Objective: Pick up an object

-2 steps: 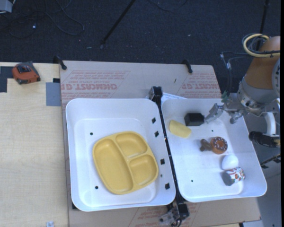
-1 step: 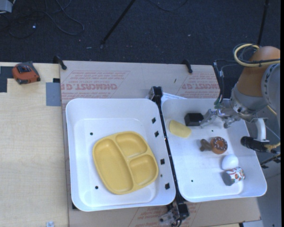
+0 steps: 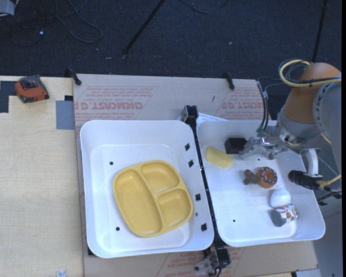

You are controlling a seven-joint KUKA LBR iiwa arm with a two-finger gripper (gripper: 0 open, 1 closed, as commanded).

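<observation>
Where right bin [image 3: 311, 227] begins, gripper [image 3: 255, 146] low.

Five small objects lie apart (none touching) in the right bin [image 3: 311, 227]: yellow piece [image 3: 219, 157], black block [image 3: 235, 145], brown-orange toy [image 3: 262, 177], white ball [image 3: 279, 198], crumpled wrapper [image 3: 285, 214].

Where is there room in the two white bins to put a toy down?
Best room: the right bin's front-left floor, below the yellow piece and left of the white ball. The left bin has only thin edges around the yellow tray. The right bin's back and right side are crowded.
</observation>
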